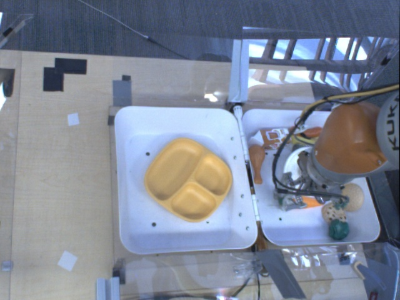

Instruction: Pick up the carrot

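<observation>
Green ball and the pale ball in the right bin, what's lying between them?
In the camera view, a brown speckled cookie lies between the green ball and the pale ball, close against both.

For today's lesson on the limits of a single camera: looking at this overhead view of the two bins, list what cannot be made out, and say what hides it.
- Claw: the arm's orange band covers it from above; open or shut, unclear.
- Orange piece under the claw: mostly covered by the wrist; carrot or not, unclear.
- Printed packet in the right bin: partly behind cables, print too small to read.
- Speckled round item: too small to identify.
</observation>
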Controlling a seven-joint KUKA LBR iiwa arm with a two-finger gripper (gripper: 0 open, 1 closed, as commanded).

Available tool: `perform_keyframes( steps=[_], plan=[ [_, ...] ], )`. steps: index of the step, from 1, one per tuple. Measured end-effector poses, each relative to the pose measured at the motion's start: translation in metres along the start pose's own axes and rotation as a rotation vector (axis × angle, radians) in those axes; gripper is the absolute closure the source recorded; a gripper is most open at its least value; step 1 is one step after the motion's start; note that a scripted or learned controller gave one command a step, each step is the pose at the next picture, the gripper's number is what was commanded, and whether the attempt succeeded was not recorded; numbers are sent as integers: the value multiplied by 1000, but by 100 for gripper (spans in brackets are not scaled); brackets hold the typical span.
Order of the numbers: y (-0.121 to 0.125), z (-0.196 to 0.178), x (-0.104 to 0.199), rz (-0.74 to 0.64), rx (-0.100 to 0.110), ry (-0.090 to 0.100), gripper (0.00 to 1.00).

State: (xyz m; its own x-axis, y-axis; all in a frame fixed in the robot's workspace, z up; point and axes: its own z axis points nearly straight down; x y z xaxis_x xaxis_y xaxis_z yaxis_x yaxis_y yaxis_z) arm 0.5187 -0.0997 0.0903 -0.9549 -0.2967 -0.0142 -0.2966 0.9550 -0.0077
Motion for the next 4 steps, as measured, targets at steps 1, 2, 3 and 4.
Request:
perform_keyframes(
  steps=[1, 2, 3, 4],
  plan=[
    [-58, -67, 18, -358, -2, 3, 100],
    [13, 0, 5, -518, -4, -1, 100],
    [-67, -194, 21, -678, 4, -1, 100],
    [-60, 0, 47, -657, -4, 2, 100]
  ],
)
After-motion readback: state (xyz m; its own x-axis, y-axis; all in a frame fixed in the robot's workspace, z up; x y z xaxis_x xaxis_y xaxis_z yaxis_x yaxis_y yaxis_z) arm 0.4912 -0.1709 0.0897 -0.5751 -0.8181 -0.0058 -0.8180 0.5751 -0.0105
